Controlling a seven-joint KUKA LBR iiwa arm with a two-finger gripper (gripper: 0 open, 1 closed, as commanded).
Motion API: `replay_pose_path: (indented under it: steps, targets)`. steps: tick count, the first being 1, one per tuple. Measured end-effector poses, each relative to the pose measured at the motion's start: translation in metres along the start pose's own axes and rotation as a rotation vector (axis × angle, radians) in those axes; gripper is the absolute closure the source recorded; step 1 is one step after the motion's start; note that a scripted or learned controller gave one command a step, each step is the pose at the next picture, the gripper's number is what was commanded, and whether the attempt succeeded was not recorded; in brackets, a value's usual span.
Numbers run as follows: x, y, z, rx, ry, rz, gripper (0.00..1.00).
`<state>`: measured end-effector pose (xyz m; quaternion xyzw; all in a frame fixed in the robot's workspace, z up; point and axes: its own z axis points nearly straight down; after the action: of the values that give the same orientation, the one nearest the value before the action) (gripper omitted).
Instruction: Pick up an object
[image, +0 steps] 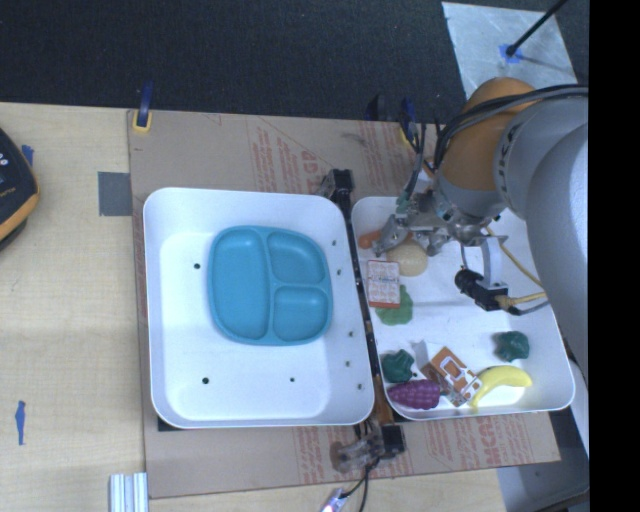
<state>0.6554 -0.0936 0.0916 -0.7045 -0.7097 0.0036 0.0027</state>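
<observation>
My gripper (412, 240) is low over the far left corner of the right bin (470, 320); it is open, with nothing visibly held. A cream round object (412, 264) lies just below the fingertips and a small orange piece (369, 239) sits at their left. Closer to the front are a red-and-white packet (382, 283), a light green piece (396, 309), a dark green toy (397, 364), purple grapes (415, 394), an orange patterned box (453, 372), a yellow banana (503, 384) and a dark green lump (513, 346).
The left bin (180, 380) holds a blue divided plate (270, 285). The arm's grey body and orange band (490, 110) cover the right bin's far right corner. A black cable clip (482, 288) hangs beside the wrist.
</observation>
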Motion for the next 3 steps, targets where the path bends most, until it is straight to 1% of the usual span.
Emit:
replay_pose_path:
  steps: [2,3]
  targets:
    - [-0.0047,0.0006,-0.0003,-0.003,0.001,0.003,0.00]
    - [-0.0010,0.0002,-0.0002,-0.001,0.000,0.002,0.00]
